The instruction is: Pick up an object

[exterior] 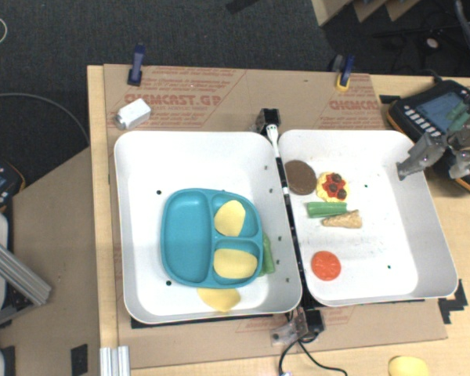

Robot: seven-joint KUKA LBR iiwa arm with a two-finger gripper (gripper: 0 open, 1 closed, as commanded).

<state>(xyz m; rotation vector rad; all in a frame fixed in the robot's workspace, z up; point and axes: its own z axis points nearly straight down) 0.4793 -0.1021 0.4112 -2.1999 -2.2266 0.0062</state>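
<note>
The right bin (392,233) holds a brown round disc (300,176), a yellow toy pizza piece with red dots (332,186), a green bean pod (327,208), a tan wedge (342,221) and a red round slice (326,265). My gripper (413,163) hangs over the right bin's upper right rim, well right of these toys and touching none of them. In the left bin (141,178) lies a blue divided tray (189,237) with two yellow pieces (230,218) in its compartments. A third yellow piece (219,297) lies just below the tray.
A small white block (133,113) sits on the cardboard above the left bin. Blue clamps (136,63) (344,70) grip the board's far edge. A handheld controller (427,108) lies at the far right. A yellow object (407,365) lies at the bottom right.
</note>
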